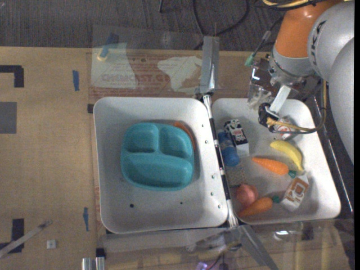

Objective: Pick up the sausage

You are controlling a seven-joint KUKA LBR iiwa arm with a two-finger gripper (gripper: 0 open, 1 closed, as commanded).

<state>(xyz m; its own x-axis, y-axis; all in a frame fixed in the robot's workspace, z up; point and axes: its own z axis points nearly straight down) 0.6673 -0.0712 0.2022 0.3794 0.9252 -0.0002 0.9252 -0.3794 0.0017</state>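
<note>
Approach, I judge: gripper (264, 103), open or closed I can't tell, hangs at the right bin's (323, 176) far end, so next I must bring it over the pinkish, likely sausage (246, 194) at its near end.

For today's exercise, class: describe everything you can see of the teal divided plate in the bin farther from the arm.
The teal plate looks like smooth moulded plastic, a rounded rectangle with raised ridges that split it into three compartments: two smaller ones along its far side and one long one along its near side. All three look bare. It lies flat, right way up and slightly turned, near the middle of the white bin. An orange thing peeks out from behind its far right corner, mostly hidden.
</note>
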